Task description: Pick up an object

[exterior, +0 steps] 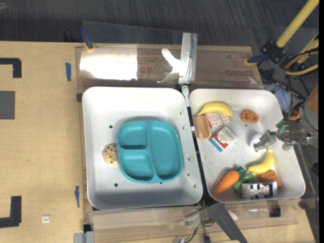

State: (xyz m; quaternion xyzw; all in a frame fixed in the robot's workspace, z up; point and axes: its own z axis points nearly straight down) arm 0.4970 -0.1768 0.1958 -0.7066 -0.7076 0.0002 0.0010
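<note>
— What's nearest us in the right bin (290, 190)?

— A small can (259, 189) lying on its side, a carrot (226, 181), then a yellow banana (264, 164), probably light, smooth, rigid plastic; I'd take it across the middle.

— And the gripper (265, 142)?

— Hovering just above that banana, nothing between its fingers; how wide, I can't tell. Farther back: another banana (214, 108).

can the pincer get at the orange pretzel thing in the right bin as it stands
Probably yes. The pretzel lies alone on bare bin floor, apart from the banana and cartons, and the pincer hovers just below it with nothing between.
</note>
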